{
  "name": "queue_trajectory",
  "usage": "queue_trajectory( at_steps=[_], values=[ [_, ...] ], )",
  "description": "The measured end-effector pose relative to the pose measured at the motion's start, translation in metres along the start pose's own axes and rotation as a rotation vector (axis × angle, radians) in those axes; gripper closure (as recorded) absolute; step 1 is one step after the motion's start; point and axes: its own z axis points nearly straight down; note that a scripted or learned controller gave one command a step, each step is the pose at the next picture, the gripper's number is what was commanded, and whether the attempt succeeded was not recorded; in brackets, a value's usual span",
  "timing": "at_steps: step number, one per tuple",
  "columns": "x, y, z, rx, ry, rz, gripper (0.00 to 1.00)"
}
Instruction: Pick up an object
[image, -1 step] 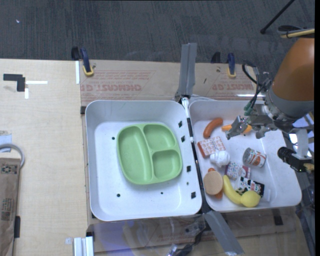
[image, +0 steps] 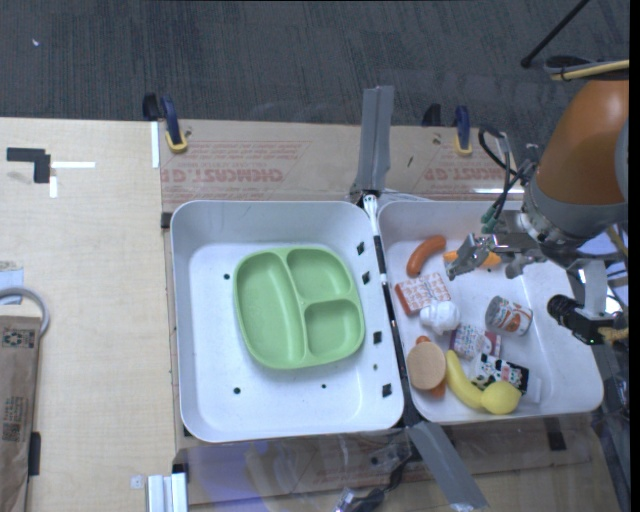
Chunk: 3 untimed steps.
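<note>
Banana and lemon at right bin 6 o'clock. Pincer at bin's 11 o'clock, clenched on small orange piece. Judgement: lift straight, slowly; sausage just beside, avoid brushing.

Grey arm, orange band above wrist, black cables, metal pincer with 2 fingers

Pale green divided plate sits in a white bin; the other bin's got a yellow banana, yellow lemon, orange-red sausage, red-and-white packet.
</note>
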Motion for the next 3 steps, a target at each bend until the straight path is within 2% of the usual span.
queue_trajectory(
  at_steps=[1, 2, 3],
  values=[
    [-0.083, -0.019, 0.052, 0.000, 0.000, 0.228, 0.00],
    [-0.083, -0.019, 0.052, 0.000, 0.001, 0.228, 0.00],
    [-0.108, -0.031, 0.117, -0.010, 0.009, 0.189, 0.00]
  ],
)
